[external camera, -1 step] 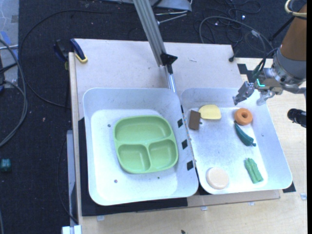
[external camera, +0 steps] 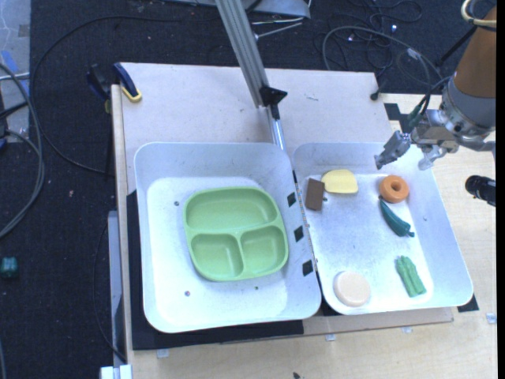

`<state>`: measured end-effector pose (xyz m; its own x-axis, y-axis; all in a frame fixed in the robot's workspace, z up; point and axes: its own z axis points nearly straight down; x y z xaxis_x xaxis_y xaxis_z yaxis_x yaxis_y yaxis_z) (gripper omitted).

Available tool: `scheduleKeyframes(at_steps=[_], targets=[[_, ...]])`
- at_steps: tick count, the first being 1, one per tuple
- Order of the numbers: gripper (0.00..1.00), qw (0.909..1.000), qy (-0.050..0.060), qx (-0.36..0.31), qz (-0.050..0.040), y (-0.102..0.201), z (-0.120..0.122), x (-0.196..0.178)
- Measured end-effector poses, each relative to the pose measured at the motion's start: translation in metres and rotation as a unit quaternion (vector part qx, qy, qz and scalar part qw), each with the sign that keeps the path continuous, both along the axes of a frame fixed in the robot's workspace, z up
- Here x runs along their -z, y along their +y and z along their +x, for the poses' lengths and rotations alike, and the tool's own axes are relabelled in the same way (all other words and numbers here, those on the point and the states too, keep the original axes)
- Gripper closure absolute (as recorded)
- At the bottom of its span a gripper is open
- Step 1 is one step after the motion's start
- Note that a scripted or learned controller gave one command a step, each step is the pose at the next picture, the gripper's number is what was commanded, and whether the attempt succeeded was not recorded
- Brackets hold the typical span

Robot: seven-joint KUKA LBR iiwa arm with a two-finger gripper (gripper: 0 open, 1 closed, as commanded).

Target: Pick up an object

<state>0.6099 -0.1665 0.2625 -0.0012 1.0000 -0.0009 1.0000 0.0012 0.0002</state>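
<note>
Now fingers spread apart w/ nothing between.

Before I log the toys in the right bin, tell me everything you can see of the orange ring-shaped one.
The orange ring looks like a toy doughnut: round, glossy orange-brown, likely plastic, with a small hole in its middle. It lies flat on the floor of the right bin, near the far right corner. A dark green curved toy lies just in front of it, very close; whether they touch is unclear. The yellow piece sits apart to its left. The gripper hangs above and behind it, not touching.
</note>
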Motion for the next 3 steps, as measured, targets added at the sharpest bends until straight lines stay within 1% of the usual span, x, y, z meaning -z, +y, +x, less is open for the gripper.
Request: scheduleKeyframes(at_steps=[2, 3], targets=[[0.0, 1.0, 0.003, 0.001, 0.0008, -0.01, -0.001, 0.126], [0.0, 1.0, 0.001, 0.001, 0.0, -0.01, -0.001, 0.172]])
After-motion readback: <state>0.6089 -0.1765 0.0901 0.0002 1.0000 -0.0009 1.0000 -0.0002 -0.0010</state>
